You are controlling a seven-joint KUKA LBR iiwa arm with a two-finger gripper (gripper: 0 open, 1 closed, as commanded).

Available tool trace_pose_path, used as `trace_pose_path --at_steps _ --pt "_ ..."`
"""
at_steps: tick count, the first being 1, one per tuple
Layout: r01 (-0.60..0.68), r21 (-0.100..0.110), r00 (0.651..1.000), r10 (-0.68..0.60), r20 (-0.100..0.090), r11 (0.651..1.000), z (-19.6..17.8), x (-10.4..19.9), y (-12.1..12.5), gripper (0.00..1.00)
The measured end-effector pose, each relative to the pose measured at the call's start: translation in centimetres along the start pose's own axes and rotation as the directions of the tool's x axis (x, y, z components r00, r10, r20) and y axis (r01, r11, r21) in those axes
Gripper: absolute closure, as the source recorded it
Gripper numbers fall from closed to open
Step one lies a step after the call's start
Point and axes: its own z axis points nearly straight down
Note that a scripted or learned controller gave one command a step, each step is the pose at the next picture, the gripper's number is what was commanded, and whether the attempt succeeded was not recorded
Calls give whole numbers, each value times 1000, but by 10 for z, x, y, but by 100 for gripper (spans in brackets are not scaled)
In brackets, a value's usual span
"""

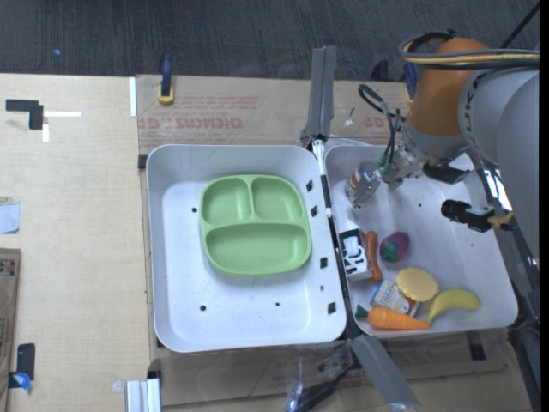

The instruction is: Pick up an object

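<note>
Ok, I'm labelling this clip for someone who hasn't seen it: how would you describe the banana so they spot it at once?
Start at the right bin, the one holding the toy food rather than the green divided plate. Go to its near right corner: the banana lies there, beside a round yellow piece and an orange carrot. It is the only curved yellow item.

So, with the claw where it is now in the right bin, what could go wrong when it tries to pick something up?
1. The claw hangs over bare floor near the right bin's back left corner, so closing here would likely catch nothing.
2. The carrot, banana and yellow disc lie crowded at the front; a grasp there may knock neighbours or catch two.
3. The claw is close to the divider wall, so a small drift could hit it.
</note>
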Motion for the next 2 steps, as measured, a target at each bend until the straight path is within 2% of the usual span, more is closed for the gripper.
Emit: trace_pose_path --at_steps 1,2 --pt "0 10 1000 0 -4 1000 -4 0 -2 100" --pt "0 6 1000 0 -1 1000 -5 0 -1 0"
